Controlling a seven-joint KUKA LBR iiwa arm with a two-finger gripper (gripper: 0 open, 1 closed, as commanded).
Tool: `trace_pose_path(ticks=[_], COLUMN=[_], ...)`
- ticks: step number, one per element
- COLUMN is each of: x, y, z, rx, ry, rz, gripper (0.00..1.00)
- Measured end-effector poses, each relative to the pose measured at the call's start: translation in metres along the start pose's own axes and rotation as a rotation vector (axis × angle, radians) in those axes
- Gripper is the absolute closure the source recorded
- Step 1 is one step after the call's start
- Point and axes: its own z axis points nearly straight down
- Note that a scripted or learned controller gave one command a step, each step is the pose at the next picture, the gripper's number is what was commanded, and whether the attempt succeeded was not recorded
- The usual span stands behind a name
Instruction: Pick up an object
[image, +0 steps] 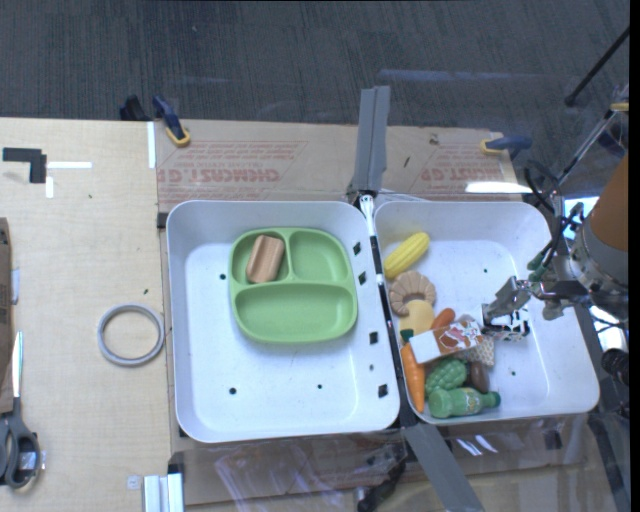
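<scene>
My gripper (507, 303) hangs over the right bin (560, 380), just right of a pile of toy food. A small black-and-white toy (515, 326) lies right below it; I cannot see whether they touch. The pile holds a yellow corn cob (407, 253), a tan ridged cookie (412, 290), a yellow piece (419, 318), an orange carrot (413, 372), a white and red packet (450, 340), a green broccoli (446, 375) and a green bottle (463, 402).
The left bin (200, 380) holds a green divided plate (300, 312) with a brown bread piece (265, 258) in its top-left compartment. A grey ring (131, 333) and scissors (15, 445) lie on the bench to the left.
</scene>
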Motion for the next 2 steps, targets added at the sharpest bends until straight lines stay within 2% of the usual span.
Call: trace_pose_path(ticks=[1,2], x=[0.032,0.043], y=[-0.002,0.007], z=[0.099,0.023], rx=[0.002,-0.001], ry=[0.001,-0.001], rz=[-0.033,0.108], gripper=[0.0,0.0])
